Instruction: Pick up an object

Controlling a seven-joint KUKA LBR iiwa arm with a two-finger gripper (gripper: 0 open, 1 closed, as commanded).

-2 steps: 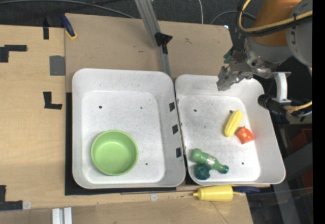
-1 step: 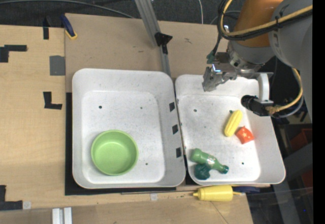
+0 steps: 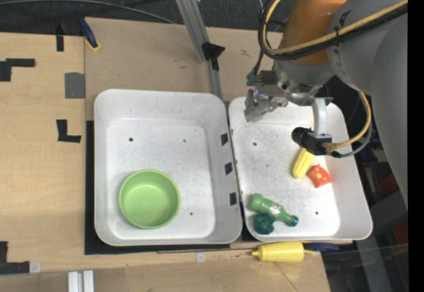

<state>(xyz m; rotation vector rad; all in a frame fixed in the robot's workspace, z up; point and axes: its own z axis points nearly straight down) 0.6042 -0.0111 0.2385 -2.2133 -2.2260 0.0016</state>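
The gripper [image 3: 257, 108] is hovering at the right bin's [image 3: 344, 221] far-left corner; its opening I cannot tell. The yellow object [image 3: 302, 163], orange block [image 3: 319, 176] and green bottle [image 3: 271, 208] are lying nearer the camera than it.

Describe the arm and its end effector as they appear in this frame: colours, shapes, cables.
The arm is bulky, rounded and grey, with a glossy orange band above the wrist. Black and yellowish cables loop around that band, and another cable curves down beside the wrist. The end effector is a small grey metal assembly, angular against the smooth arm.
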